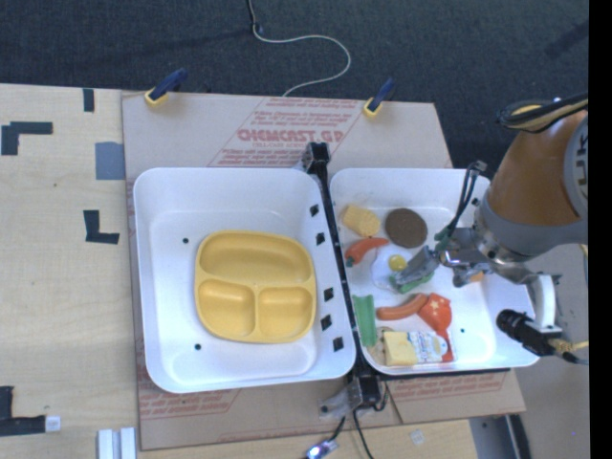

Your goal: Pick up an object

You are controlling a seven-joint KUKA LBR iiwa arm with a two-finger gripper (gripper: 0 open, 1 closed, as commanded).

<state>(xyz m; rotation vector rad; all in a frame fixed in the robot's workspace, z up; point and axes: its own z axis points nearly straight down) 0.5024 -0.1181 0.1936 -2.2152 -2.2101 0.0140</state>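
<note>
The right bin (478, 185) holds a pile of toy food: a yellow piece (360, 220), a brown round disc (406, 226), an orange-red chili (364, 249), a green stick (364, 319), a red sausage (402, 307), a red pepper piece (436, 311) and a yellow block with a printed packet (413, 346). My gripper (417, 272) hangs low over the middle of this bin, just above a pale clear item (390, 270). Whether anything sits in the gripper is hidden by its dark body.
The left bin (163, 208) holds a yellow divided plate (255, 286). A black divider with clips (330, 256) runs between the bins. The arm's orange band (540, 165) and grey wrist (521, 228) cover the right bin's right side. A white cable (306, 46) lies behind.
</note>
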